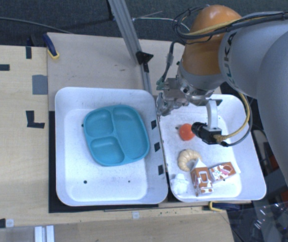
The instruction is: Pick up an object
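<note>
The claw (pixel 165 105), its state I cannot tell, should descend straight over the orange ball (pixel 186 131) in the right bin (pixel 255 185)

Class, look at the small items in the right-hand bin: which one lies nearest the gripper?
The orange-red round item. It sits just below the gripper, while the croissant, red-and-white packet and white piece lie farther down.

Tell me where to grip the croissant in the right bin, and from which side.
Probably take the croissant across the thick middle of its curve, coming straight down from above. It lies flat on the right bin floor, and the box crowds its lower right, so a side approach looks cramped.
</note>
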`<state>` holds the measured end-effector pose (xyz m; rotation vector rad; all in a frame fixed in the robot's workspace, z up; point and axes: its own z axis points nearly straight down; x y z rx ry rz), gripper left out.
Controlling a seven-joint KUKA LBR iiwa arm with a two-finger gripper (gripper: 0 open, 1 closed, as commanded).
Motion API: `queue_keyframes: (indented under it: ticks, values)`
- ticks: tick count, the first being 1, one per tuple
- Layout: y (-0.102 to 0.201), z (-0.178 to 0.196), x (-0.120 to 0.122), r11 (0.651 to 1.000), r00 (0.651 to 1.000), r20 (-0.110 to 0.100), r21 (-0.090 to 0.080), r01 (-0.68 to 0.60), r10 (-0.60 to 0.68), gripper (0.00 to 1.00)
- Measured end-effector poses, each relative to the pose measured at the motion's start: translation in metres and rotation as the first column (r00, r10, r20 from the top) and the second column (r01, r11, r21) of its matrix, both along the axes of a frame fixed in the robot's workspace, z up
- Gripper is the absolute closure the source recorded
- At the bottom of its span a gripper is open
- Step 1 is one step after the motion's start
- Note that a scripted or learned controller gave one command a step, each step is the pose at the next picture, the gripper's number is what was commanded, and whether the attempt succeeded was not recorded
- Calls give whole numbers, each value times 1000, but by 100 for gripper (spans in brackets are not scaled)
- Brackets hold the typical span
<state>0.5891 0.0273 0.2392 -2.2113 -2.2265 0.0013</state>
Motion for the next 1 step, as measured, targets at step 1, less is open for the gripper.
queue_keyframes:
  ticks: [1]
  values:
    - [40, -3, -19, 1000, 1000, 0, -1, 1, -1, 100]
